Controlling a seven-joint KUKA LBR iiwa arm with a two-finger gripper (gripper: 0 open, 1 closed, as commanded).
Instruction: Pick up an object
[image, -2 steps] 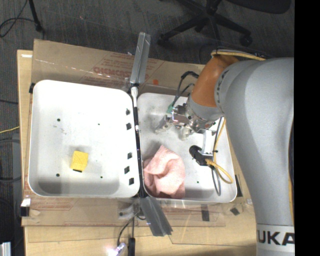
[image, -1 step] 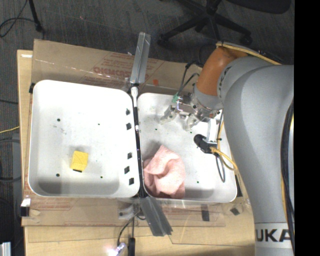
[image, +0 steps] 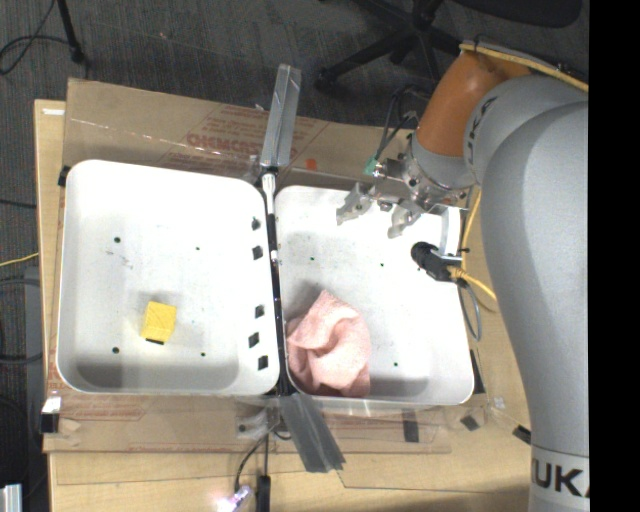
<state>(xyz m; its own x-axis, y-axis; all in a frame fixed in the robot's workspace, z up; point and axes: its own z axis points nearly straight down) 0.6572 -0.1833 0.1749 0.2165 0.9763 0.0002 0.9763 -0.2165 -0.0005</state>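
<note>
A crumpled pink cloth (image: 328, 344) lies in the right bin (image: 440, 330), against its near left corner. A small yellow block (image: 159, 321) rests in the left bin (image: 150, 215), toward its near side. My gripper (image: 377, 215) hangs over the far part of the right bin, well above and beyond the cloth. Its two fingers (image: 352, 207) stand apart, open, with nothing between them.
A raised divider (image: 267, 270) with black clips separates the two bins. The grey arm (image: 530, 250) fills the right side and overhangs the right bin's far right corner. Cardboard (image: 180, 120) lies under the bins at the back.
</note>
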